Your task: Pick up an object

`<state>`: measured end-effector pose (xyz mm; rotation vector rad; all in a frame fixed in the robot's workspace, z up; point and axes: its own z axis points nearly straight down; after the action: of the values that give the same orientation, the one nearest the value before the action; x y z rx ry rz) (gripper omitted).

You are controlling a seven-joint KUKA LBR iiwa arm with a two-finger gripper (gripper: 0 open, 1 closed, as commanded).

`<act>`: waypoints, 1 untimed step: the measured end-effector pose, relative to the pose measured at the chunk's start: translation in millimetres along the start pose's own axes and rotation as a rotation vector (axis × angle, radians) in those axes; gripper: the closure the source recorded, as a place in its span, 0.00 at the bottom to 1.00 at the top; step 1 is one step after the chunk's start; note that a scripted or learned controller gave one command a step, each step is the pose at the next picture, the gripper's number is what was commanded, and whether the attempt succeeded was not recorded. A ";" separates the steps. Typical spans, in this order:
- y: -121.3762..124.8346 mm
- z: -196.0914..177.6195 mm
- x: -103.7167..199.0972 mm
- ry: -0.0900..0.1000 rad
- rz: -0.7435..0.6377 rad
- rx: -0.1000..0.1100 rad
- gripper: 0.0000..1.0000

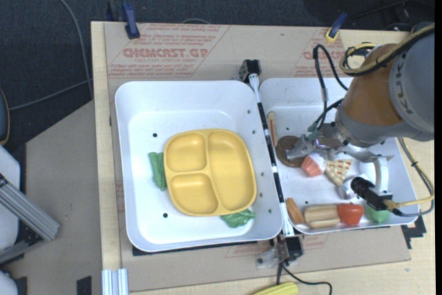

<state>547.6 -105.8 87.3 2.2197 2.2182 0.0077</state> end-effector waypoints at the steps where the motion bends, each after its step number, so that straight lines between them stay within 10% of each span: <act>1: -8.7 -0.1 2.6 -0.002 0.001 -0.003 0.00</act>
<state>538.9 -103.1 87.3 2.2183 2.2147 0.0078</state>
